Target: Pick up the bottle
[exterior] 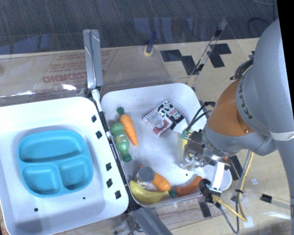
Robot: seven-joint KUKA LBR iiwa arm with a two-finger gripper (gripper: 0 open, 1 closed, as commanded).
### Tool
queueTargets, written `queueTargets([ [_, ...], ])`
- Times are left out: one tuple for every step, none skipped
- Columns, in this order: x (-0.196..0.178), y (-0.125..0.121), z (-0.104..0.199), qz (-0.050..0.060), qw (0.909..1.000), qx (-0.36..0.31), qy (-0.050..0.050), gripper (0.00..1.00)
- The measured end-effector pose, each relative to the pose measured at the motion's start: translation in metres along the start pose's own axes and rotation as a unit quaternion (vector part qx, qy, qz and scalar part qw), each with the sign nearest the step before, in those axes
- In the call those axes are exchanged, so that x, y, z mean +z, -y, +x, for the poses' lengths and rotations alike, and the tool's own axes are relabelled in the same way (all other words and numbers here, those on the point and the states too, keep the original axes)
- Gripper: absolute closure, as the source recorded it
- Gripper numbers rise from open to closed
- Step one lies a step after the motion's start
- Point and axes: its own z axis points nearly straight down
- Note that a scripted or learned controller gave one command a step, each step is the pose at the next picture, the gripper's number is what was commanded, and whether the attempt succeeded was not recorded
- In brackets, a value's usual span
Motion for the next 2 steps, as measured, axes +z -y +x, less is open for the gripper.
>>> queueTargets([
  [-0.103,-0.006,0.033,0.001,0.9829,0.184,0.000,1.00],
  [0.004,-0.023,-0.002,0.003,0.9982,0.061,0.000,1.00],
])
